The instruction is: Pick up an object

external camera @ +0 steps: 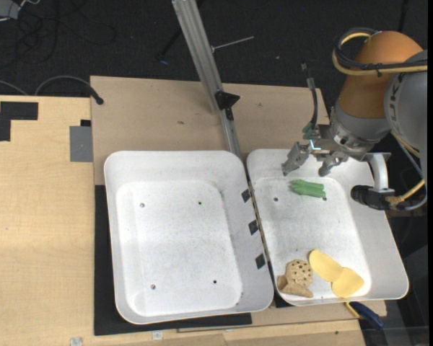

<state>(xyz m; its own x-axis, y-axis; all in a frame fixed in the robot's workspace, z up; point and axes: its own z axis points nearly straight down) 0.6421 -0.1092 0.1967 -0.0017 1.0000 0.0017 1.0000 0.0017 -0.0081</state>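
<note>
I see the gripper (309, 164) over the far part of the right bin (390, 251), hanging from the grey arm (411, 114) that comes in from the right. Its two fingers (294, 160) stand apart, so the jaws are open, and nothing is between them. The green object (307, 188) lies flat on the bin floor just near of the fingertips, a little to the right of the point between them; I cannot tell if a finger touches it, but it looks apart.

The green object is close to the far wall of the right bin, and the middle of this bin floor around it is bare. At the near end of the same bin lie a yellow object (335, 272) and, just left of it, a speckled tan object (296, 277), both well apart from the green one. The left bin (123, 193) sits beside, touching along the shared edge.
</note>
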